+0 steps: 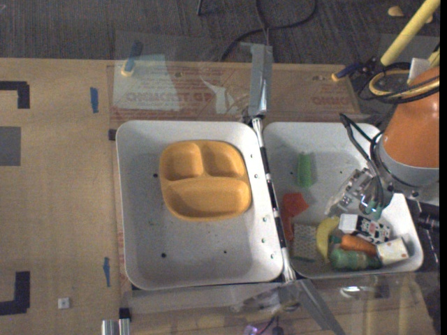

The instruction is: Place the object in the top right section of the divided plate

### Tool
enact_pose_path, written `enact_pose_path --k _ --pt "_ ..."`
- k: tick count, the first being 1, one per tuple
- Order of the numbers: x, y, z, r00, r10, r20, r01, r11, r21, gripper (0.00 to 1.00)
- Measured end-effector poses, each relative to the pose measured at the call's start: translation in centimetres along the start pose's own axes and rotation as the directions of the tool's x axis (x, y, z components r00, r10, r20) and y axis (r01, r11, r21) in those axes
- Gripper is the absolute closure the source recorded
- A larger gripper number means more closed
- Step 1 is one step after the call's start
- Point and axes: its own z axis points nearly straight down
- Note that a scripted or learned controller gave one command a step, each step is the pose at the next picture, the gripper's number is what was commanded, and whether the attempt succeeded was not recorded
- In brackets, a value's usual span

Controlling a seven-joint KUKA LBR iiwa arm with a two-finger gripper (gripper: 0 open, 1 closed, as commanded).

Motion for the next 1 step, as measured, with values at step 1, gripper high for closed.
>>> enact_pose_path --k 1 --pt "0.02 0.17 -1.18 0.922 -0.387 0.005 0.387 0.922 -0.001 1.0"
